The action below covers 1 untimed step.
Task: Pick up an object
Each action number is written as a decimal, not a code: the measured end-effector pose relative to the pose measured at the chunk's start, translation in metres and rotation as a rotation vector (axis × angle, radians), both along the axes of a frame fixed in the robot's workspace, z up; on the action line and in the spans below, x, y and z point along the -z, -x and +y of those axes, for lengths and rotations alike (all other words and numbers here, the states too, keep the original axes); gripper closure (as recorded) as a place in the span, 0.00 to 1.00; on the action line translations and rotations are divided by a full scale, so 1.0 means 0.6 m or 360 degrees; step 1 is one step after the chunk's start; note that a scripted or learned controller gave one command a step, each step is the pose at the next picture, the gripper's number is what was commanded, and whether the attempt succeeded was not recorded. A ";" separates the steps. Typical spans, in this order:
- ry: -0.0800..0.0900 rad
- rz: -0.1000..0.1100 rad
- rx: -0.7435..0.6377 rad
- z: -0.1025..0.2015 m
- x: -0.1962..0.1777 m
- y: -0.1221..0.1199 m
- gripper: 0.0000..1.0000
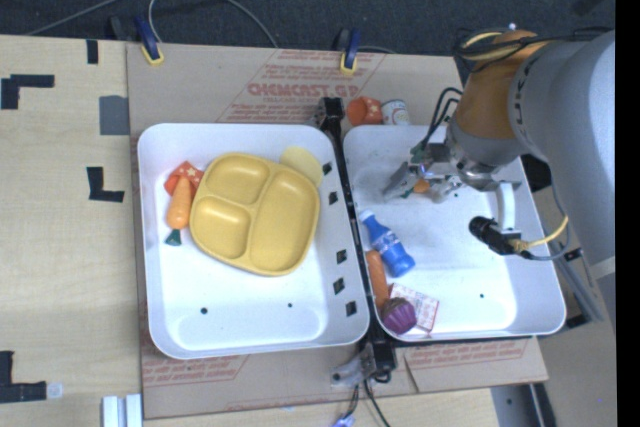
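Two white bins are sitting side by side on the table. Over the right bin [520, 305], the gripper [420, 177] is hovering with fingers spread wide, holding nothing; the blue bottle [386, 245] is lying nearby, so picking is not yet done.

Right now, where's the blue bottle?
The blue bottle lies in the right bin, near its left wall, just above the purple object.
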<state>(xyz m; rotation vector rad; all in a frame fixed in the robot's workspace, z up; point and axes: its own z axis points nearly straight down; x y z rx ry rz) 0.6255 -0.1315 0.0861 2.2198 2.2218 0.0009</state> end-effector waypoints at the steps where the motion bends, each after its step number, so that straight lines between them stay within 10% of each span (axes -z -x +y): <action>1: -0.0007 0.0023 -0.0001 -0.023 0.003 -0.068 0.00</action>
